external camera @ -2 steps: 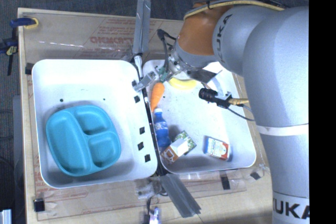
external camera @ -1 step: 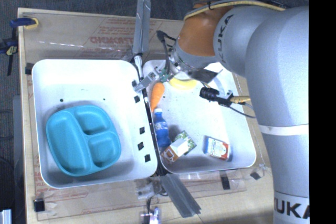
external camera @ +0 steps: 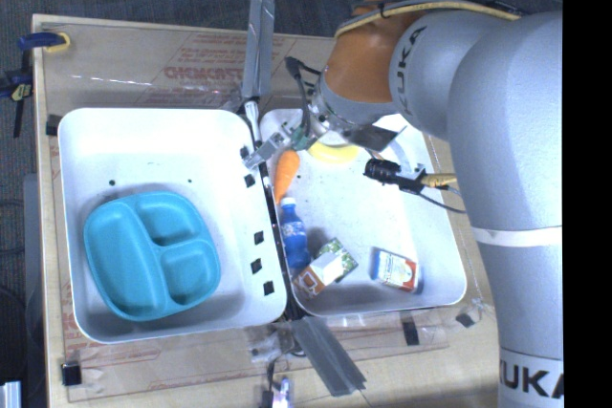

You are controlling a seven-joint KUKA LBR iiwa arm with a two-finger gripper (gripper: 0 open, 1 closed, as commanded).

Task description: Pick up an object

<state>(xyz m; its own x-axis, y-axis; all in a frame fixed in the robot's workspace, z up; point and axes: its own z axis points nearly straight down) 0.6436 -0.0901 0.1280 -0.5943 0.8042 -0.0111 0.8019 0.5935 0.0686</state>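
Observation:
My gripper (external camera: 279, 144) reaches down into the far left corner of the right bin (external camera: 435, 244), close to the divider between the bins. An orange carrot (external camera: 285, 173) lies just below it, touching or nearly touching its tip. A yellow object (external camera: 335, 152) lies partly hidden under the wrist. Along the divider lies a blue bottle (external camera: 293, 240). Near the bin's front wall sit a green and white carton (external camera: 330, 265) and a red and white carton (external camera: 395, 268).
A blue divided tray (external camera: 153, 253) lies in the left bin (external camera: 143, 134). The grey arm covers the right bin's far right corner. A cable with a black plug (external camera: 397, 175) hangs over the right bin's middle.

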